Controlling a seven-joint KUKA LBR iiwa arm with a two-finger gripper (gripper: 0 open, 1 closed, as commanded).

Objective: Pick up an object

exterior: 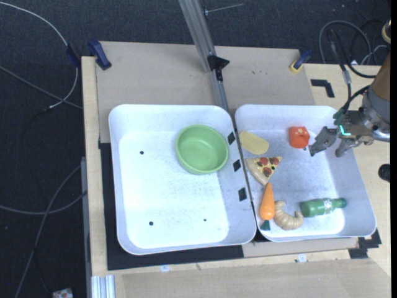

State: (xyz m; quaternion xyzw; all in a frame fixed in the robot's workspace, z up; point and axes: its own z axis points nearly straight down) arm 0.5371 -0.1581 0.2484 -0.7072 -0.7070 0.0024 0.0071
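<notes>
The right bin (356,188) holds a red block (298,136), a pale yellow flat piece (254,143), a pizza slice (265,166), an orange carrot (267,202), a tan croissant (288,218) and a green bottle (321,207) lying on its side. My gripper (332,144) hangs over the bin's upper right part, just right of the red block. Its two dark fingers are spread open with nothing between them.
A green bowl (201,149) sits in the left bin (130,185) near its upper right corner. A grey metal pole (201,36) slants down to the gap between the bins. Cables lie on the dark floor around the bench.
</notes>
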